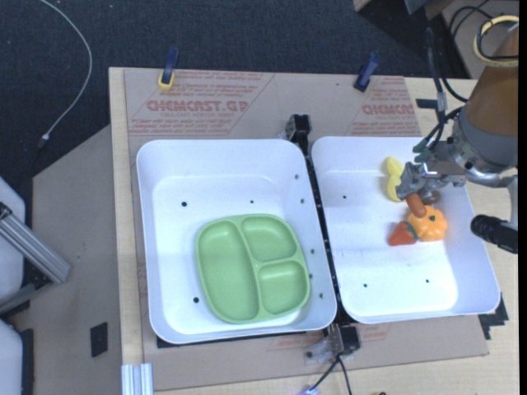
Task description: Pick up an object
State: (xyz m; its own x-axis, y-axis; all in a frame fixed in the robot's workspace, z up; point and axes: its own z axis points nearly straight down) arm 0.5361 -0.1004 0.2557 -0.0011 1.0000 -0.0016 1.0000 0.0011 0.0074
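The arm (494,113) reaches in from the right, grey with its orange band up top, and the tool (418,189) hangs low over the far right part of the right bin (395,290). Just beneath and touching it in this view sits a small cluster of toys: an orange toy (430,223) with a red piece (402,235) at its left, and a yellow toy (394,176) just beside the tool on its left. Whether the tool is released or clenched, I cannot tell; its tip is a dark tangle of metal against the toys, and nothing clearly sits between its parts. Over in the left bin (165,188), a green divided plate (252,266) lies flat toward the near side, three compartments facing up, well apart from the action. Both bins rest side by side on the table (132,138), with a blue clamp (366,71) and a yellow-and-blue clamp (168,68) at the far edge.
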